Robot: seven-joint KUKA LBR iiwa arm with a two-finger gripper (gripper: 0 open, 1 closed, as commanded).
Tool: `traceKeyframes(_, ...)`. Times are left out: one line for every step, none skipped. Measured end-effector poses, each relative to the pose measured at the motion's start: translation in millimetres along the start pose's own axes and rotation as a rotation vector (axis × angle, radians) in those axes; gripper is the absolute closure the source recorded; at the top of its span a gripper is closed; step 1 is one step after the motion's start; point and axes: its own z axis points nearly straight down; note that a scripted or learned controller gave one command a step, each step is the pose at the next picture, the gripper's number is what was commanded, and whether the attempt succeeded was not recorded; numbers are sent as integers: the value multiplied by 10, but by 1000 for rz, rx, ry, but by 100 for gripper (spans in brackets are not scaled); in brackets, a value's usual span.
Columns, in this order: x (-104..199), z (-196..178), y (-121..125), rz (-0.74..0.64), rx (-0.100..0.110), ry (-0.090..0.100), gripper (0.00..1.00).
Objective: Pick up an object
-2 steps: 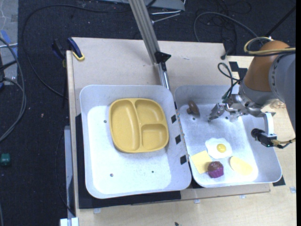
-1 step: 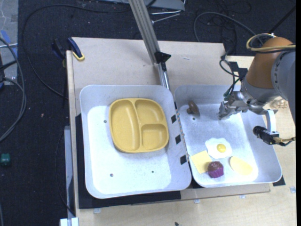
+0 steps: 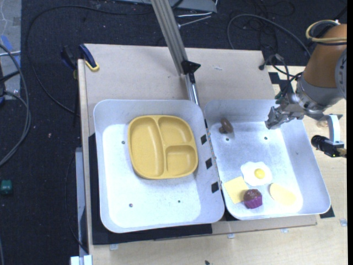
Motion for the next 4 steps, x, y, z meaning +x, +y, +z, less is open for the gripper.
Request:
traceKeyframes(-4, -641, 52, -3, -2, -1, 100)
traceKeyframes(0, -603, 60, -3, 3, 1, 100)
traceKeyframes(468, -543, -2, -6, 7, 3, 100)
traceKeyframes(972, -474, -61, -6, 8, 3, 100)
